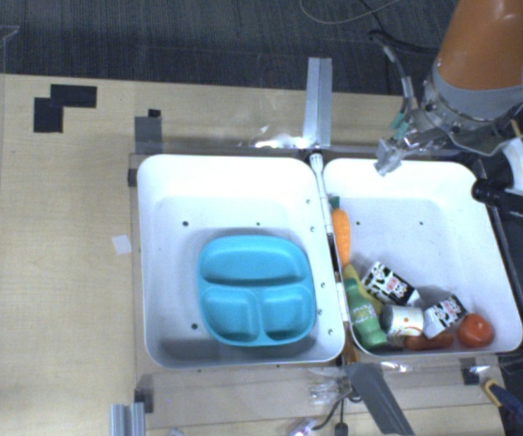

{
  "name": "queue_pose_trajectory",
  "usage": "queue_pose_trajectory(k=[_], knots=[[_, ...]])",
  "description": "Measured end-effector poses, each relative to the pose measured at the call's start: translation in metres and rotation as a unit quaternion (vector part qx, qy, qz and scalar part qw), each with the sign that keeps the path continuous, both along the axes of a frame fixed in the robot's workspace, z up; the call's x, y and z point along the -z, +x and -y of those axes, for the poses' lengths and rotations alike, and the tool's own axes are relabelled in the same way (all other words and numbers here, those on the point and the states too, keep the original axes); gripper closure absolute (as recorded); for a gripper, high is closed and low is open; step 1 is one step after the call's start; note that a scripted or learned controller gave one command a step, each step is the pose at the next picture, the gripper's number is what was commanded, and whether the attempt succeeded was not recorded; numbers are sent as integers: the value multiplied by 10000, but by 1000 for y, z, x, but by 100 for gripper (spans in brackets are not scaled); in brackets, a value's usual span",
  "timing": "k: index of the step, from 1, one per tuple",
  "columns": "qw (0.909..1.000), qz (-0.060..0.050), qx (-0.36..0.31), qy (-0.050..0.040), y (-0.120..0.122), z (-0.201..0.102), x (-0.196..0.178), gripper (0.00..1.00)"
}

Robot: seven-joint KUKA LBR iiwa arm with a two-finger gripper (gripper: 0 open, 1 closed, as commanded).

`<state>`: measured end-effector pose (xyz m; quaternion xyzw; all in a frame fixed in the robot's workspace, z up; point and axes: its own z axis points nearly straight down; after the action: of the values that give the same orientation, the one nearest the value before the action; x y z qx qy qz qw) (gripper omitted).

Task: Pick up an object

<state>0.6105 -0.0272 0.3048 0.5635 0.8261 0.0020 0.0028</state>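
Note:
The right bin (443, 209) holds a cluster of objects along its left wall and near corner. An orange carrot (340, 234) lies against the divider. Below it a green bottle (363, 312) lies by a black-and-white carton (390, 284), a white cup (406, 319), a second small carton (444, 313) and a red tomato (475, 331). My gripper (392, 155) hangs over the far rim of the right bin, well apart from all of these, with nothing visibly in it.
The left bin (166, 207) holds a blue divided plate (257, 290). A metal post (319, 98) stands behind the divider between the bins. Cables lie on the dark floor at the back. The arm's orange band (493, 25) sits at the top right.

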Motion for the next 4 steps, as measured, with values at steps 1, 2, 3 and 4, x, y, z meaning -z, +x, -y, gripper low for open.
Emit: queue_pose_trajectory(k=[1, 2, 3, 4], knots=[[9896, 20, -1441, -16, -21, 12, -49, 100], [9999, 9, 164, -5, 26, 45, -39, 100], [9969, -8, 790, 5, 20, -7, -17, 100], [9944, 13, -1058, -8, -2, -21, -53, 100]])
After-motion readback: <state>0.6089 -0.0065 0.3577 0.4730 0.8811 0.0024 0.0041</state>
